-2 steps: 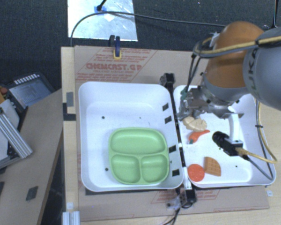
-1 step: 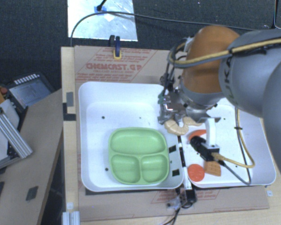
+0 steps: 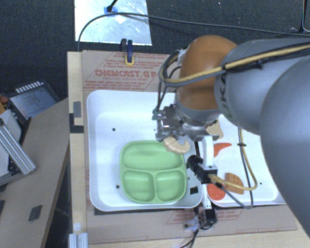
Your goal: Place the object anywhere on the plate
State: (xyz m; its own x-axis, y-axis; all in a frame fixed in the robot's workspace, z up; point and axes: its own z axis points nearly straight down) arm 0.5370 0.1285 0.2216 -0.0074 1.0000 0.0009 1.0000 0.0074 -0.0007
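Here the gripper (image 3: 171, 134) hangs over the upper right rim of the green plate (image 3: 152, 170); whether it is open or closed I cannot tell. A tan, ring-shaped object (image 3: 177, 145) sits just beneath it, its long axis running left-right.

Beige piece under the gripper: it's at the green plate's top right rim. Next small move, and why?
Probably a short shift toward the view's left and down, over the green divided plate's large top compartment. The beige food piece sits under the gripper right at the plate's upper right rim, so letting go here risks it tipping off into the white bin.
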